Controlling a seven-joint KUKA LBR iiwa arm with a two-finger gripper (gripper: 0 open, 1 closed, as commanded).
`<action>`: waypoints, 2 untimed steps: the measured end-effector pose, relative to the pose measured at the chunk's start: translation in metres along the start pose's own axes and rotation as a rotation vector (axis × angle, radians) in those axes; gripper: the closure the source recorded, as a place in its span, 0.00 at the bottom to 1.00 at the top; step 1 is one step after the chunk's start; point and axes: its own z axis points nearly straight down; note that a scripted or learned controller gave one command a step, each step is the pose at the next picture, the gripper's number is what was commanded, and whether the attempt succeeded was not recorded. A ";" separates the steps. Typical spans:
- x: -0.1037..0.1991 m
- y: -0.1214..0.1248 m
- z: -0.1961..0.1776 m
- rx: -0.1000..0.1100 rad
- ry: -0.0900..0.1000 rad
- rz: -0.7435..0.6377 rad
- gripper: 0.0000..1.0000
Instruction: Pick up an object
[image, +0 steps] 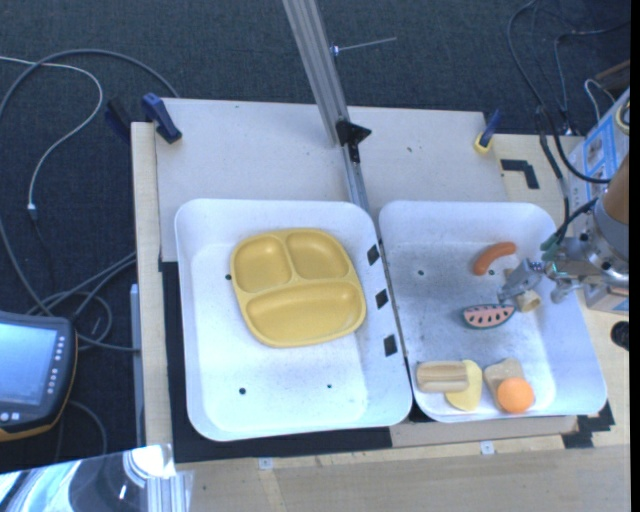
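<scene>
two white bins (200, 300), one yellow plate (297, 287), five toy foods (488, 316)

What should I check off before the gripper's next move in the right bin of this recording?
1. Gripper is over the right bin: ok.
2. A target lies near: the watermelon slice sits just below and left of the gripper, the sausage just above it: ok.
3. Something between the gripper's parts already: cannot tell, too small and cluttered.
4. Watermelon slice stands apart from other items: ok, bare bin floor around it.
5. Corner pile is crowded: the orange ball, the tan block and the yellow piece touch or nearly touch: not ok for a clean grasp.
6. Yellow divided plate lies in the left bin, away from the arm: ok.
</scene>
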 end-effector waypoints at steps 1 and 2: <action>0.000 0.000 0.000 0.000 0.000 0.000 0.00; 0.009 0.005 0.049 0.004 0.001 0.001 0.00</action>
